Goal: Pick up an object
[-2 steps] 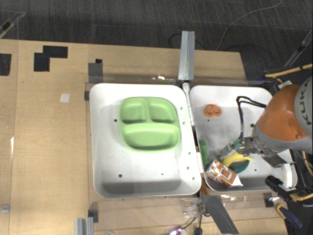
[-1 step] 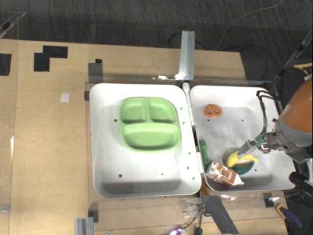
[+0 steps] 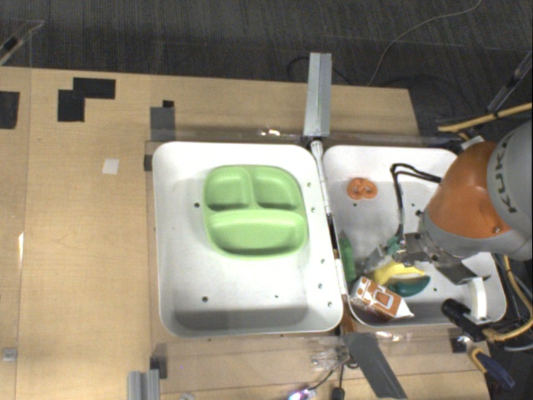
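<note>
Two shallow white bins are set side by side on a wooden bench (image 3: 83, 248). In the left bin (image 3: 179, 307), a green divided tray (image 3: 252, 209) is seen lying flat near the middle, with two small compartments at the far side and one long compartment at the near side. In the right bin (image 3: 379, 161), a small round orange object (image 3: 361, 189) is found near the far-left area, well apart from everything else. A cluster of items is gathered at the near-left part of this bin: a slim green object (image 3: 347, 257) stands along the left wall, a yellow banana-like item (image 3: 395, 271) lies just beside a dark teal object (image 3: 413, 286), and a brown-and-white packet (image 3: 381, 300) rests against the near rim. The grey arm with its orange band (image 3: 466, 198) is reached in from the right, and the gripper (image 3: 405, 251) is lowered just above the yellow item, apparently touching or almost touching it. The gripper's opening cannot be told from this angle, and nothing can be confirmed as held. A metal bar (image 3: 317, 94) is fixed at the far side between the bins.
</note>
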Robot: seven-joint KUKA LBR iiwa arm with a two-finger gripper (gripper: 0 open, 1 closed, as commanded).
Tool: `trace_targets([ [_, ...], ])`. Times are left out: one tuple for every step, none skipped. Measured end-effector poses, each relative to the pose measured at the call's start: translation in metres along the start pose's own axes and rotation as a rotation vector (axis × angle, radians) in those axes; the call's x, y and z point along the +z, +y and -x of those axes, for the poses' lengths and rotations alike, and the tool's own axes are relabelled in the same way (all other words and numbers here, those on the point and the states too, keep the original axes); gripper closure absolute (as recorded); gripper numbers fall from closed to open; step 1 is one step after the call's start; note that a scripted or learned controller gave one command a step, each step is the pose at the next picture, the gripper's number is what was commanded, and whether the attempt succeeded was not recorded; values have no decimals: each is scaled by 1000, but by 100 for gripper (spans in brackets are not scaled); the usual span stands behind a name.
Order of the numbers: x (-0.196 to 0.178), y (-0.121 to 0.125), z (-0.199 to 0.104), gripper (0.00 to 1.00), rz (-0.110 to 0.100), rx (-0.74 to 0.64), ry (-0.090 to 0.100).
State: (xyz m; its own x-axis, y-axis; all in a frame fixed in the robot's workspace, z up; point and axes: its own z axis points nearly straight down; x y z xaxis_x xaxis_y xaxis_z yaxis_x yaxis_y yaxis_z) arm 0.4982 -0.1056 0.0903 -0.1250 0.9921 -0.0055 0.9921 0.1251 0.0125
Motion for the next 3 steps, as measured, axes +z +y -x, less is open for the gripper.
trace_targets([
  [-26,74,7,0,-11,33,5],
  [-93,97,-56,0,-10,-13,5],
  [-92,110,-35,0,-9,-139,5],
])
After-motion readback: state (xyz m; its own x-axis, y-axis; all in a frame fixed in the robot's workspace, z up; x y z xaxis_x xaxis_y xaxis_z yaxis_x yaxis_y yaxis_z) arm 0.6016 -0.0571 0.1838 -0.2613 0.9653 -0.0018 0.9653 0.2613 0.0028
